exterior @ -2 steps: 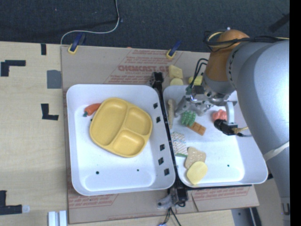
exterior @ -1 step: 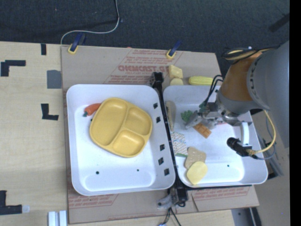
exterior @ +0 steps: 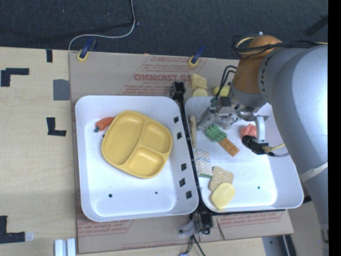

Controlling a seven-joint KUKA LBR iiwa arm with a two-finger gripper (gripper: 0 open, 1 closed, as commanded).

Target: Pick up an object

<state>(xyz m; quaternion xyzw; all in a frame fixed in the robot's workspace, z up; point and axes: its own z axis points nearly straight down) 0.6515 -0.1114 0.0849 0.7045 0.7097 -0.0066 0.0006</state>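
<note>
My gripper (exterior: 224,116) hangs low in the right bin (exterior: 282,188), near its back-left corner; open floor lies toward the front right. Just beneath sit a green piece (exterior: 215,133) and orange stick (exterior: 229,146), running diagonally. The left bin (exterior: 90,191) holds a yellow tray (exterior: 137,143).

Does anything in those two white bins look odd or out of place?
The yellow divided plate sits askew in the left bin, partly covering an orange carrot-like piece. A pale yellow block lies outside the bins, on the cardboard.
</note>
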